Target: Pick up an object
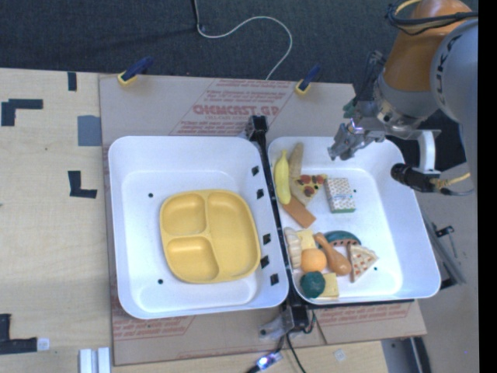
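The arm [423, 49] leans in from the right, orange band up top, wrist bent down over the far edge of the right bin [404, 231]. Its gripper [342, 148] hangs just above the bin's upper rim, nothing between the fingers; whether they're apart or together I can't tell. Below it lie the toys: a yellow banana [282, 179] against the left wall, a speckled sponge block [340, 194] near the middle, a pizza slice [360, 259] lower down. The left bin [132, 208] holds a yellow divided plate [208, 235].
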Controlling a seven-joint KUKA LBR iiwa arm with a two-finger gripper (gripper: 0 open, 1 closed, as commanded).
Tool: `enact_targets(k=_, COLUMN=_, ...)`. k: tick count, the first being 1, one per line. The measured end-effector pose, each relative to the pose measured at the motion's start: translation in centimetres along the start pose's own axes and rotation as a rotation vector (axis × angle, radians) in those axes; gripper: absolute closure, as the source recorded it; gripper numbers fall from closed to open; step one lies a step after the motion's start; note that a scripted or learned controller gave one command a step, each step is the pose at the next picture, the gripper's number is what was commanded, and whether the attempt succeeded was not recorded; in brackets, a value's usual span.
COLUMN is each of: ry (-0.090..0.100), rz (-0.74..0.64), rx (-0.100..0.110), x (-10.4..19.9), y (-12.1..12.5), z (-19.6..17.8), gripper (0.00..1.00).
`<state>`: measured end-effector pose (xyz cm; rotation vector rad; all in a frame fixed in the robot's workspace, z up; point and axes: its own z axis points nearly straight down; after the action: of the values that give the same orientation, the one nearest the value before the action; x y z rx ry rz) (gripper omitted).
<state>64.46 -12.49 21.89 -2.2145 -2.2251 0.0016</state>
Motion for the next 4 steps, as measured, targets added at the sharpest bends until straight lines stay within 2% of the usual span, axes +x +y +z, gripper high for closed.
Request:
enact_targets(k=2, ry=0.0, rz=-0.001, rx=-0.001, x=9.9, y=1.9, z=1.2, gripper=1.0)
enact_targets(k=3, ry=0.0, rz=-0.002, rx=0.0, x=15.0, y=1.7, z=1.4, gripper=1.0)
enact_targets(k=4, ry=0.001, rz=-0.002, rx=-0.003, x=20.0, y=1.5, z=-0.9, gripper=1.0)
